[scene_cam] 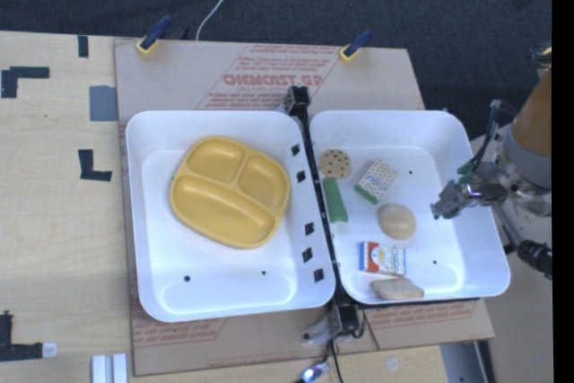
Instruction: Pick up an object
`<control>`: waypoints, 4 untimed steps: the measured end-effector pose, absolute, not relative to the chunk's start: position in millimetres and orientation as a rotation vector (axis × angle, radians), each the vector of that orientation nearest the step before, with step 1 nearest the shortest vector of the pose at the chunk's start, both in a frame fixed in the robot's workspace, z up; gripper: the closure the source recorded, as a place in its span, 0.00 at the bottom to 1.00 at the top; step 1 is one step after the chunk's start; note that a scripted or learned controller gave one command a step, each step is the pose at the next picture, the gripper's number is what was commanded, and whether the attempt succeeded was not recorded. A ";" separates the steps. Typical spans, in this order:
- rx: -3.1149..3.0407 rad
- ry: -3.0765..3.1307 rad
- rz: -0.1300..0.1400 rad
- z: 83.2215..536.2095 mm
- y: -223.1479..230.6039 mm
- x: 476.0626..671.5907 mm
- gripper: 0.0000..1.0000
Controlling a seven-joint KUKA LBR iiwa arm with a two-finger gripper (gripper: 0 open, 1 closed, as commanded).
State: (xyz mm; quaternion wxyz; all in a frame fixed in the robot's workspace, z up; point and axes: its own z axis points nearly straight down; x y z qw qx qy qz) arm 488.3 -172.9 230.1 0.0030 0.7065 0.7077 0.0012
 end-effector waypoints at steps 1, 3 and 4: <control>2.216 2.221 0.003 282.8 -172.7 489.3 1.00; 2.214 2.230 0.000 275.9 -81.3 517.1 1.00; 2.215 2.230 0.000 274.9 -26.9 526.3 1.00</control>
